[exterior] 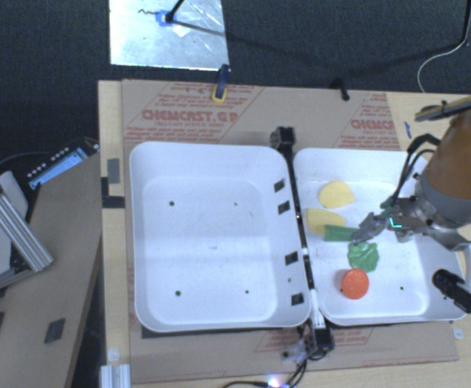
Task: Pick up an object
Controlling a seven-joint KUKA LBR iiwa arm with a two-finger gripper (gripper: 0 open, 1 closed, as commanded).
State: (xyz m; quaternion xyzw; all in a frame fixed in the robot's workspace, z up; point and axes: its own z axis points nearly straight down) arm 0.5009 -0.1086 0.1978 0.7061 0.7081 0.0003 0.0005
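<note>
The hand, grip state not discernible, hovers just above-right of the dark green piece, whose long axis runs left–right.

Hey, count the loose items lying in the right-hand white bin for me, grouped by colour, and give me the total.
Yellow: 2, a rounded pale yellow piece and a flatter yellow piece below it.
Green: 2, a dark green stick-shaped piece and a crumpled bright green piece.
Orange-red: 1, a round orange-red ball.
Total: 5
</note>
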